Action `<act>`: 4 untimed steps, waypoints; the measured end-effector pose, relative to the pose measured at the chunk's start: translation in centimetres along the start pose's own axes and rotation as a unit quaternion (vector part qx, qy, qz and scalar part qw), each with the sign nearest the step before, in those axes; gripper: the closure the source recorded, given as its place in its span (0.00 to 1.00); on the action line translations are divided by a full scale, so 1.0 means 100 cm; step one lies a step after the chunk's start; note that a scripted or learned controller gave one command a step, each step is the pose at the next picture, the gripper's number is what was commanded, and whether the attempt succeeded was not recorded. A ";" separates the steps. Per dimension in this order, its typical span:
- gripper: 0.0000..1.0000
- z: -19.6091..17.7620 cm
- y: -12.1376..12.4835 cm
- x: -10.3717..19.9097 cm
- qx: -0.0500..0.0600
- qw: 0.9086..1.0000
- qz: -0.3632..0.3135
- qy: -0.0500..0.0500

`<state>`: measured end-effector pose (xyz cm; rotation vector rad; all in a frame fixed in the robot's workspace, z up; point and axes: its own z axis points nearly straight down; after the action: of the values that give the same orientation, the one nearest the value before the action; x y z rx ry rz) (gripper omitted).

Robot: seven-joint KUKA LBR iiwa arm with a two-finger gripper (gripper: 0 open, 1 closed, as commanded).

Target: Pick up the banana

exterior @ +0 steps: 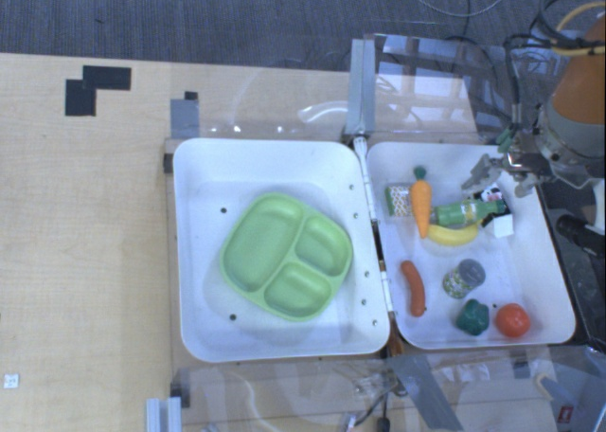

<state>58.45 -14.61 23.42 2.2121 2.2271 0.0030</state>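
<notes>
**Gripper poised at far rim of right bin, banana lying loose below it**

Pale wood bench (85, 260) under a dark carpeted floor strip at top; two shallow white bins sit side by side on it. Arm enters from the right, orange band showing at the frame edge.

Gripper (499, 177) sits over the far right part of the right bin (544, 326), fingers spread apart, nothing between them.

Banana (453, 236) lies just below and slightly left of the gripper, on the bin floor, curved side down. Green bottle (466, 212) rests along the banana's upper edge, touching or nearly so, between banana and gripper. Small white block (502, 225) just under the gripper, at the bottle's right end.

Carrot (420, 207) left of the gripper, upright in view, green top away from camera, with a small printed packet (399, 199) just beside it on its far-left side.

Further below the gripper: round grey tin (464, 278), dark green pepper-like item (472, 317), red tomato (512, 320). Sausage (414, 288) lower left.

Well to the left of the gripper, the left bin (194, 326) holds a green divided plate (287, 256).
</notes>
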 end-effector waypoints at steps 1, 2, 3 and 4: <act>0.00 0.145 -0.024 -0.012 -0.004 1.000 -0.020 -0.001; 0.00 0.147 0.029 -0.047 -0.003 0.999 -0.034 -0.001; 1.00 0.134 0.031 -0.045 -0.004 0.999 -0.035 0.000; 1.00 0.135 0.029 -0.059 -0.002 1.000 -0.021 -0.001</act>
<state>61.40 -20.45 9.89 2.1628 2.2704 0.0055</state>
